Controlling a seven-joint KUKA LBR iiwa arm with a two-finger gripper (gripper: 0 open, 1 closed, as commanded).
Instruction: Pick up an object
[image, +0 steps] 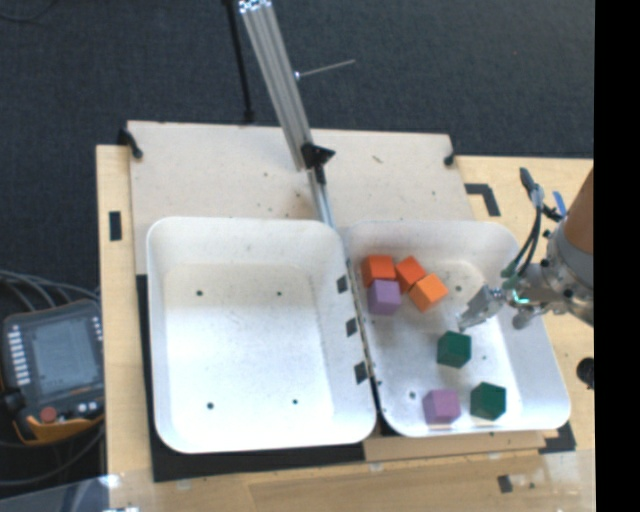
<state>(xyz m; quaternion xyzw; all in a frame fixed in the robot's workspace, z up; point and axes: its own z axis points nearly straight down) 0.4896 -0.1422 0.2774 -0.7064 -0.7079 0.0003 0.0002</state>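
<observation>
On the bench (115, 300) sit two shallow white bins side by side: the left bin (250, 335) and the right bin (530, 385). Over the right bin's far side hangs the arm's gripper (495, 310), nothing visibly held; whether it is open or closed I cannot tell. Just below it lies a green cube (454, 349). Near the front wall sit another green cube (488, 400) and a purple cube (441, 405). Toward the divider cluster three orange cubes (378, 268) (409, 271) (430, 291) and a second purple cube (385, 296).

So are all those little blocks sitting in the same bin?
Yes, the orange blocks, purple blocks and green blocks all lie in the right bin.
</observation>
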